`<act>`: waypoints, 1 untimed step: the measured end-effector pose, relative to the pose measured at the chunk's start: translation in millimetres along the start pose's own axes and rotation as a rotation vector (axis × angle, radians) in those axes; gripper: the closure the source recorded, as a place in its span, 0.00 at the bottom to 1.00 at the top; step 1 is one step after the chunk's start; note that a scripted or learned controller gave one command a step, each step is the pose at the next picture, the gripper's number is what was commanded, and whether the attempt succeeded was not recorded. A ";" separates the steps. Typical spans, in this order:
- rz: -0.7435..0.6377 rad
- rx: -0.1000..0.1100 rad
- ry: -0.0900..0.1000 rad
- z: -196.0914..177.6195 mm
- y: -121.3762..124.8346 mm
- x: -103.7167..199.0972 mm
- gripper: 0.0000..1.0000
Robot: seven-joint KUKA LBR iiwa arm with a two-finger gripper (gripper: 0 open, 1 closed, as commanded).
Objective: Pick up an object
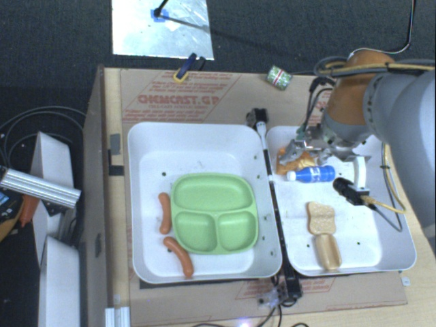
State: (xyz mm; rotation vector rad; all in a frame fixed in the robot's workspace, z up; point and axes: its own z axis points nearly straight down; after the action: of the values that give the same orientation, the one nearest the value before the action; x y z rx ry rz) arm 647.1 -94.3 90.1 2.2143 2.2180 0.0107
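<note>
My gripper [304,148] hangs low over the far left corner of the right bin [390,245]. It sits right above an orange-brown food piece [293,162], which it partly hides. Just in front of that piece lies a blue bottle [316,174] on its side, its white cap pointing left. A slice of bread [321,218] and a long tan bun [328,252] lie nearer the front of the same bin.
The left bin [136,182] holds a green divided plate [214,212] and two sausages [164,213] [179,256]. A black part with a yellow cable [351,191] hangs from the arm over the right bin. A small green can [278,78] lies behind the bins.
</note>
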 end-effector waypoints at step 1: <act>-0.001 -0.009 -0.001 -14.6 3.1 -0.4 1.00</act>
State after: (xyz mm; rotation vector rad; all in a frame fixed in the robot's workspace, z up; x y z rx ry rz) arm 650.1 -94.7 104.8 2.2082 2.2134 0.0194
